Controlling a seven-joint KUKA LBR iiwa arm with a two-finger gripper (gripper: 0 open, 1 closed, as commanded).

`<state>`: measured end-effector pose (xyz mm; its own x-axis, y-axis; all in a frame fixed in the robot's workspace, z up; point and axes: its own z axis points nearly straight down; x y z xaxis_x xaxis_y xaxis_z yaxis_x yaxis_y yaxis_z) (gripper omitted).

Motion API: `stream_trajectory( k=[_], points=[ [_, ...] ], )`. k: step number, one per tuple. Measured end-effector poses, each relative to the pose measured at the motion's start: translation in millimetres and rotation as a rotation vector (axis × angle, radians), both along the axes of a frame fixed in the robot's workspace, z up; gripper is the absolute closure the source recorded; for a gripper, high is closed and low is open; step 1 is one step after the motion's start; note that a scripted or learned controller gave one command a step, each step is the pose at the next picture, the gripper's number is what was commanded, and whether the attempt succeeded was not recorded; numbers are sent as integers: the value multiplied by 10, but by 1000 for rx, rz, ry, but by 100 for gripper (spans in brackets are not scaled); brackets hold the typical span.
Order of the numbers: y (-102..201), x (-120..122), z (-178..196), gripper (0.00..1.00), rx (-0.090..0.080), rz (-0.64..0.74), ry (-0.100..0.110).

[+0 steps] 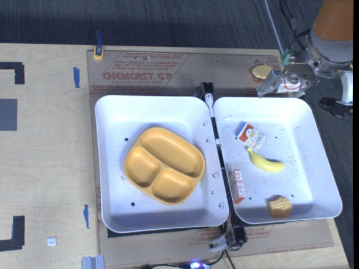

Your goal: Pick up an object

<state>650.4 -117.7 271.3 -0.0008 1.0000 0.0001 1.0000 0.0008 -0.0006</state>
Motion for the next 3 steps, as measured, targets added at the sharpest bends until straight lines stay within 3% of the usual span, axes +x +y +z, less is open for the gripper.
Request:
stream_trajectory(
  k=[1,2,3],
  points=[
    [81,-233,-1502,0,0,-1,-1],
    [17,-774,-1854,0,0,-1,-2],
    [16,-766,-1753,100,-1,-2,-6]
  ],
)
